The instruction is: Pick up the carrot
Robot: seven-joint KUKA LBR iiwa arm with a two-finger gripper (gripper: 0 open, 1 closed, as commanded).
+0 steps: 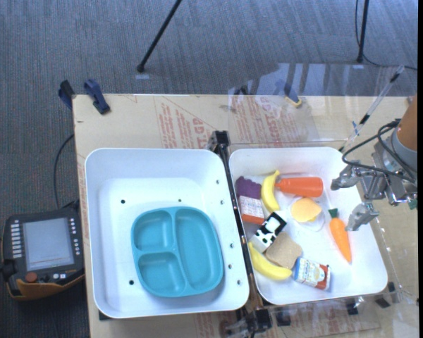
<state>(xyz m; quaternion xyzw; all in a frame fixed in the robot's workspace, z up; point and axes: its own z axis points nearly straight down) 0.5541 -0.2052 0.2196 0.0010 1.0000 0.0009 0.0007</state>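
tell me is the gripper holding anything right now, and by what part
Nothing is held. The gripper hangs open above the right bin's right edge; the carrot lies loose just below it.

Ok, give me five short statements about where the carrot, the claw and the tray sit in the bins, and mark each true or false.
1. The carrot lies in the right bin. True.
2. The claw holds the carrot between its fingers. False: the carrot lies on the bin floor, just below the claw.
3. The blue tray sits in the left bin. True.
4. The carrot rests on the blue tray. False: they are in separate bins.
5. The carrot's green top points toward the bin's far side, its tip toward the near side. True.
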